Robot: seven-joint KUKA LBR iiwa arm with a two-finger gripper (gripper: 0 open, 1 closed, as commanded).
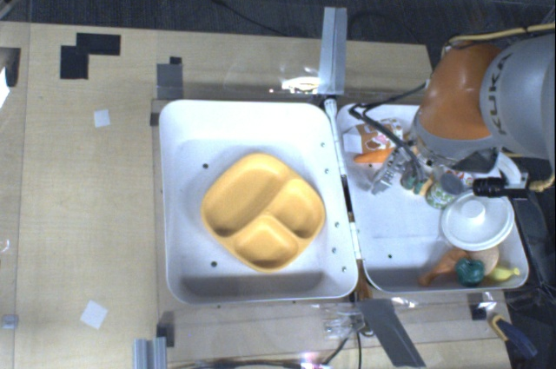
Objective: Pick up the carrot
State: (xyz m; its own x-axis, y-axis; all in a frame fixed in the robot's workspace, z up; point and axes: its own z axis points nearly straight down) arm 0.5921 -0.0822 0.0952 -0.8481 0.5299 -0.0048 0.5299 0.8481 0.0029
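We log the small orange carrot (373, 156) in the right shallow white bin (395, 259), near that bin's far left corner, just beside the wall it shares with the left bin. Its long axis runs roughly left-right in the view, as far as we can judge; it is small and partly crowded by clutter.

The grey arm's gripper (395, 172) hangs just right of the carrot and slightly nearer us. The metal parts are blurred; we cannot tell how far the fingers stand apart, and we see nothing between them. We judge the carrot lies left of and a little beyond the fingers.

Also in the right bin, relative to the carrot: a white round bowl-like lid (475, 222) toward the near right, a teal ball (470, 272) and brown and yellow toys at the near edge.

The left white bin (187, 141) holds a yellow three-compartment plastic plate (263, 209), its compartments bare.
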